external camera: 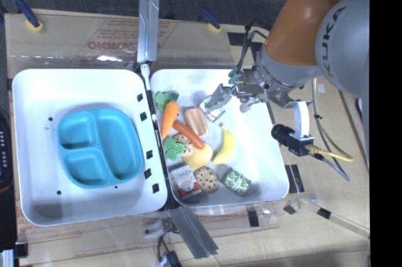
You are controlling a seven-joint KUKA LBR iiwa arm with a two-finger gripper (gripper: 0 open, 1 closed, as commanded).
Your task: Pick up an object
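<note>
Hovering over the upper middle of the right bin (267,152), our gripper (217,99) points toward the left of the frame; we cannot tell from this slant how it is set, and we see nothing caught in it.

Starting at the left of the frame, we find the left bin (31,134) bearing a blue divided tray (99,146), which lies flat in its middle with three compartments. Between the two bins runs a grey metal divider bar (148,27), reaching up toward the top of the frame.

Moving right, we come to the toy food heaped along the left side of the right bin. A green leafy piece (164,98) lies uppermost, with an orange carrot (168,118) just below it, tilted. Beside that we see a hot dog in a bun (196,121), just under the gripper, and a second carrot-like orange piece (188,134) slanting below it. A yellow banana (226,146) lies to the right of these. Toward the lower edge sit a chocolate-chip cookie (206,178), a small printed carton (183,178) and a green-patterned packet (237,182).

At the right, our grey arm with its orange band (301,24) reaches in.
</note>
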